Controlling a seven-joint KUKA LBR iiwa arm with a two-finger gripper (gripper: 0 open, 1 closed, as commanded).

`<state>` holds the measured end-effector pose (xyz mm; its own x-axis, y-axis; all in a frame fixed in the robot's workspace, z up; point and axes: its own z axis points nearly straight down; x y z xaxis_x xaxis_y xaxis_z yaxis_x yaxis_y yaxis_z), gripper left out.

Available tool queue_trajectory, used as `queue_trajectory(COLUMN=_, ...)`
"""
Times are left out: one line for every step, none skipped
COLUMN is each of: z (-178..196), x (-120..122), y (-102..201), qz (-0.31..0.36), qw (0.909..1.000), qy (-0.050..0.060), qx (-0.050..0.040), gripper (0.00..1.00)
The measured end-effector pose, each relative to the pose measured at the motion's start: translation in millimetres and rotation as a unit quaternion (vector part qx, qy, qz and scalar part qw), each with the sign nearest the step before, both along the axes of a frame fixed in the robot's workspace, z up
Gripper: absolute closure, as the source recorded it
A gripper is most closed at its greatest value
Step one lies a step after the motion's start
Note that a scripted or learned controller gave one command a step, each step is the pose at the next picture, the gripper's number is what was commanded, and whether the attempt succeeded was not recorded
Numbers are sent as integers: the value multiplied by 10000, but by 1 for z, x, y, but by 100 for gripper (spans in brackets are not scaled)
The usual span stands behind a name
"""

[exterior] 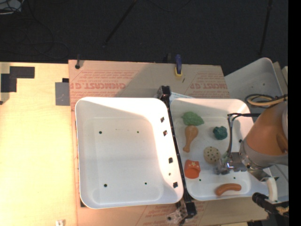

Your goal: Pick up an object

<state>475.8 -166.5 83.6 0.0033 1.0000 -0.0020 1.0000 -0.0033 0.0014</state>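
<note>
The right bin (207, 106) holds several small toys. A green leafy piece (193, 118) lies at the back, with a tan drumstick (190, 137) just in front of it. A dark teal lump (219, 133) sits further right. A beige spotted ball (211, 153) rests mid-bin, a red-orange piece (192, 169) lies by the left wall, and an orange sausage (228, 189) lies near the front. My gripper (224, 166) is low in the bin, just right of and in front of the beige ball and above the sausage. Nothing shows in its grasp.
The left bin (84, 126) stands beside the right one, and a black clip-studded divider (171, 145) runs between them. Both rest on a cardboard sheet (117, 81). The arm's orange band (265, 135) and grey wrist cover the right bin's right side. Cables (257, 99) lie at the back right.
</note>
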Motion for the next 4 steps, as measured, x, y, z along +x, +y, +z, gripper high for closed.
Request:
queue_trajectory(z=15, x=0, y=-1, qz=-29, qw=10000, qy=7, qx=17, gripper=100)
queue_trajectory(z=176, x=10, y=30, qz=35, qw=10000, qy=-68, qx=0, gripper=100)
queue_trajectory(z=276, x=1, y=86, qz=54, qw=10000, qy=-40, qx=14, gripper=100)
queue_trajectory(z=138, x=-3, y=72, qz=7, qw=10000, qy=96, qx=23, gripper=100)
